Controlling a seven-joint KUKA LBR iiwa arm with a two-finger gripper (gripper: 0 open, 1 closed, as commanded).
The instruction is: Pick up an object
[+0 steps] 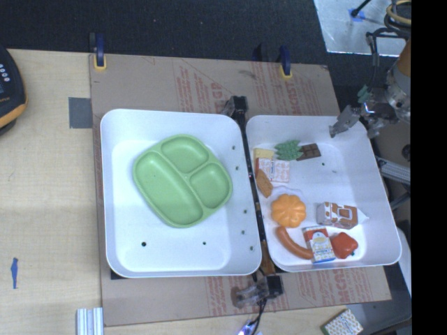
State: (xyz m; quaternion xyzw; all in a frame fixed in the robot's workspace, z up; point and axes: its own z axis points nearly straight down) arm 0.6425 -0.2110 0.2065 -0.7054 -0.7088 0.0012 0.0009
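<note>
The right bin (363, 162) holds several toy foods: an orange pumpkin (288, 210), a sausage (292, 245), a red pepper (345, 244), a small red-and-white carton (318, 246), a brown-and-white carton (337, 215), a green leafy piece (287, 149), a dark chocolate bar (310, 151), a yellow wedge (262, 153) and a white packet (276, 170). My gripper (347, 123) hangs over the far right corner of this bin, above the rim and well apart from all the foods. Nothing is seen held in it.
A green divided plate (183, 180) lies in the left bin (119, 243). Both bins rest on a cardboard sheet (181, 82) clamped at its far edge. A dark device (8, 89) sits at the far left of the bench.
</note>
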